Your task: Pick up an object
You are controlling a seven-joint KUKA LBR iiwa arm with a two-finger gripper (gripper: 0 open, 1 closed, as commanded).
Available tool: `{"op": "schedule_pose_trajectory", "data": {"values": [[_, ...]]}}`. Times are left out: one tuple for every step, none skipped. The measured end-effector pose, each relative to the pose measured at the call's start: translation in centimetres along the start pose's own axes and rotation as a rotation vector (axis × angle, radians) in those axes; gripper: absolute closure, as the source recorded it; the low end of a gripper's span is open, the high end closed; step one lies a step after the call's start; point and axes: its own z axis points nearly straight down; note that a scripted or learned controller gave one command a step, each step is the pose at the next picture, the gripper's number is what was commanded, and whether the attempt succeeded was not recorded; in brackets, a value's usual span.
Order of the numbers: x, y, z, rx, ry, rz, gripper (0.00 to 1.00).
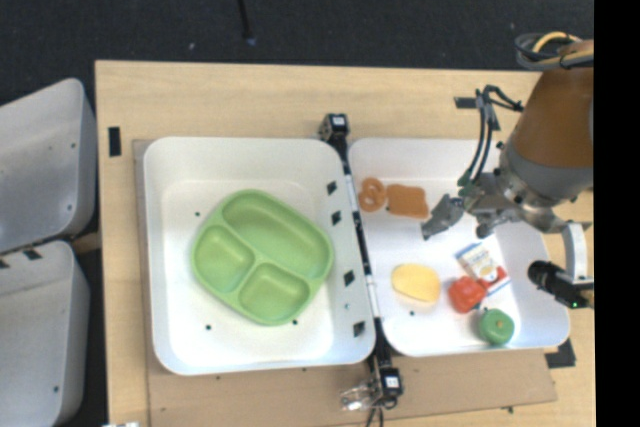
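The right bin (pixel 400 155) holds several small items: an orange pretzel-like piece (pixel 372 194), a brown toast-like piece (pixel 407 201), a yellow lemon-shaped piece (pixel 416 283), a red piece (pixel 466 294), a green apple-like piece (pixel 494 326) and a small white-and-blue packet (pixel 480 261). My gripper (pixel 447 214) hangs over the middle of this bin, just right of the brown piece and above the yellow one. Nothing shows between its fingers.
The left bin (pixel 170 315) holds a green divided plate (pixel 262 256). A ridge with black clips (pixel 352 235) separates the two bins. The orange-banded arm (pixel 555 130) covers the right bin's far right side. Grey chair-like shapes (pixel 40 175) stand left of the bench.
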Motion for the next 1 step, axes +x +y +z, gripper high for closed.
{"op": "schedule_pose_trajectory", "data": {"values": [[0.02, 0.27, -0.67, -0.013, -0.002, -0.003, 0.0]]}}
